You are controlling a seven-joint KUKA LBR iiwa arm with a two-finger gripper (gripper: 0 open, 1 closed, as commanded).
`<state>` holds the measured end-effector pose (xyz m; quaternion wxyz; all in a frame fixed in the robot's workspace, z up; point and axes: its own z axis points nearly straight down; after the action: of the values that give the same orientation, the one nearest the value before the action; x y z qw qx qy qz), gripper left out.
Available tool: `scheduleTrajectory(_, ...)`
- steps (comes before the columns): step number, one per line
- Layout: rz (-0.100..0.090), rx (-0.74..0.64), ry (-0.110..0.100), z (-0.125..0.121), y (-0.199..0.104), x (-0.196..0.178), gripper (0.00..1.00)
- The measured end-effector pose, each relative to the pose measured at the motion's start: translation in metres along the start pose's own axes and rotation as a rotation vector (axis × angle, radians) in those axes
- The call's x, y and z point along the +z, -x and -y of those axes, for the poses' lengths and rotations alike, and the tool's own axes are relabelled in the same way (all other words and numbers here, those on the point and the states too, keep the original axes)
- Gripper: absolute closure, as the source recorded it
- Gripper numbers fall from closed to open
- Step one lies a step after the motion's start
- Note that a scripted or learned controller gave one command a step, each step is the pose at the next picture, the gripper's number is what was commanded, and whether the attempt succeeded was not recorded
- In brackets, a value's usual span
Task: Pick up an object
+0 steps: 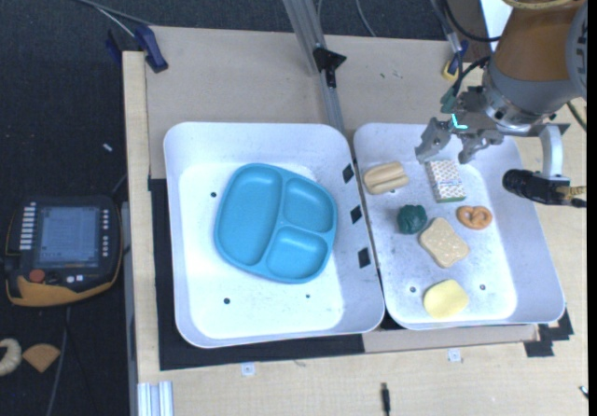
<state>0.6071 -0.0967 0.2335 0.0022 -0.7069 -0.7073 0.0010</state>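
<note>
Nearest the lens, a soft yellow foam block [445, 298]; my tool [454, 145], fingers spread open, hovers over the light, stiff checkered white packet [448, 180], best pinched across its narrow sides.

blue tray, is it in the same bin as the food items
No, the blue tray lies in the left bin, while the food items, such as the yellow block, lie in the right bin.

My metal gripper [451, 139] looks grey and slightly shiny. Under me, the two shallow white plastic bins [187, 218] are smooth and matt (with small dark specks), the blue divided plastic tray [276, 221] is glossy, and the pale wooden bench [224, 78] is dull.
</note>
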Motion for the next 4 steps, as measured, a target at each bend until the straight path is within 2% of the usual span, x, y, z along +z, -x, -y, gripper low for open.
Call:
scheduleTrajectory(1, 0.000, -0.001, 0.004, -0.001, 0.000, -0.002, 0.00)
scheduleTrajectory(3, 0.000, 0.001, -0.001, -0.001, -0.004, 0.123, 0.00)
scheduleTrajectory(4, 0.001, 0.000, 0.002, -0.001, -0.005, 0.149, 0.00)
